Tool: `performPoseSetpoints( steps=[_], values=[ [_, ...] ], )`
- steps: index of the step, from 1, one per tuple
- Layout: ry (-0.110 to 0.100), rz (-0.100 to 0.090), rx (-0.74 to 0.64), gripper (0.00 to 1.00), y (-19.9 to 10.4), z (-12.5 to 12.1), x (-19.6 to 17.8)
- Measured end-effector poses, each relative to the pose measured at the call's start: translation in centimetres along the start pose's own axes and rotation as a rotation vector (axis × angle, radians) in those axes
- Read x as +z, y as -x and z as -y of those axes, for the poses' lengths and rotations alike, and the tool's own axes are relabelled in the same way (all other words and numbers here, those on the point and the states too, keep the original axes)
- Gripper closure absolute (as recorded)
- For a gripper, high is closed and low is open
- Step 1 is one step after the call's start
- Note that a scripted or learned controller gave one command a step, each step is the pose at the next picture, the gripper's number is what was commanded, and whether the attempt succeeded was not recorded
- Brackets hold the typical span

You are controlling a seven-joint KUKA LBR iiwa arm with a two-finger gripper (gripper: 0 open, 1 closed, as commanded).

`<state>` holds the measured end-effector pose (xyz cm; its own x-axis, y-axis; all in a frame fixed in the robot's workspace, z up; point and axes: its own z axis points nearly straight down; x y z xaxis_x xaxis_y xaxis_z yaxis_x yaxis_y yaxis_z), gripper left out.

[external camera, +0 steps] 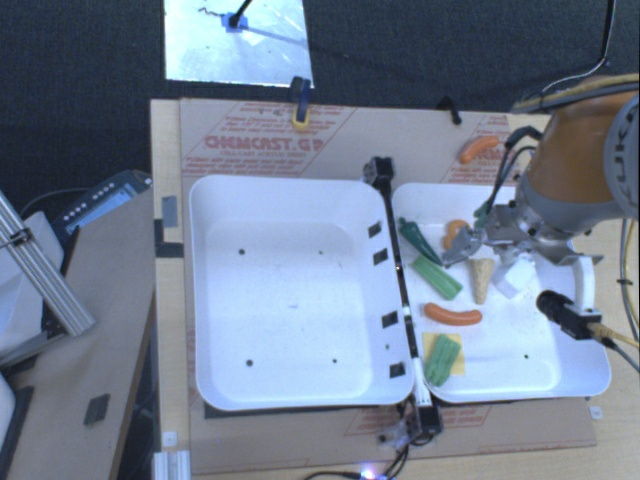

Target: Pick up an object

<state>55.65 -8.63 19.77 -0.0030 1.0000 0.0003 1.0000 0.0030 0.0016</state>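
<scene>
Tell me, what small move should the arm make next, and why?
Probably a short drop straight down. The gripper hovers in the right bin, above the cone-shaped piece and beside the green stalk, with nothing seen between its fingers, so lowering onto one comes first.

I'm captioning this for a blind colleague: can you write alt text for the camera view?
A grey and orange robot arm hangs its gripper over the right white bin, which holds a red sausage, a beige cone and green vegetable toys.

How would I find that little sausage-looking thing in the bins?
Look in the right-hand white bin, near the black divider between the bins. The orange sausage lies flat, below the long green piece and above the yellow slice. It alone is orange, rounded and lying crosswise.
</scene>
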Motion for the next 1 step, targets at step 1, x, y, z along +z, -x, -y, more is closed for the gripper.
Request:
performPoseSetpoints(
  steps=[1],
  values=[
    [-0.009, -0.001, 0.002, 0.00, 0.12, 2.27, 9.72]
  ],
)
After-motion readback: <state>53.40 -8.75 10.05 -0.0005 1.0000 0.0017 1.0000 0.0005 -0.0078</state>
